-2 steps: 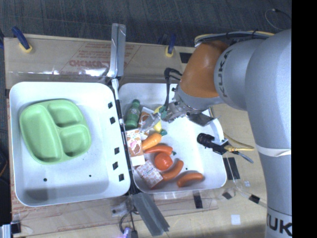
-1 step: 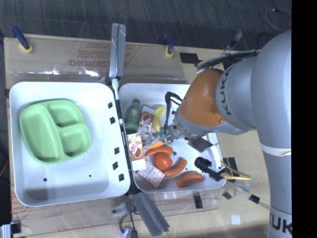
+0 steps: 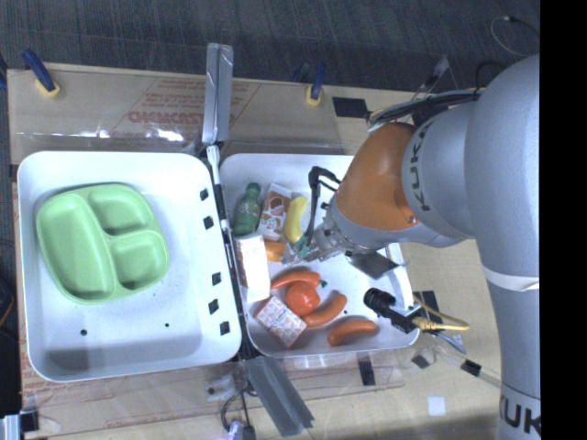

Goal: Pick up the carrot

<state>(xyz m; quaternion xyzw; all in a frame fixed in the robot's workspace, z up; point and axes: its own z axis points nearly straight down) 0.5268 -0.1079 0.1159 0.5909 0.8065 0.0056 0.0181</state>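
Green: one tray [image 3: 99, 239], one bottle [image 3: 246, 211]; two sausages [image 3: 337, 321].

— Setting: robotics lab?
— Yes. Grey-and-orange KUKA arm [image 3: 440, 172], two white bins [image 3: 55, 356] clamped on a cardboard-covered bench [image 3: 266, 99], toy food, dark carpet [image 3: 275, 7].

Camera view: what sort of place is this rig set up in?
Likely a robotics lab test bench: a KUKA arm reaches over two white bins, one holding a green divided tray, the other toy foods. Cardboard is clamped beneath.
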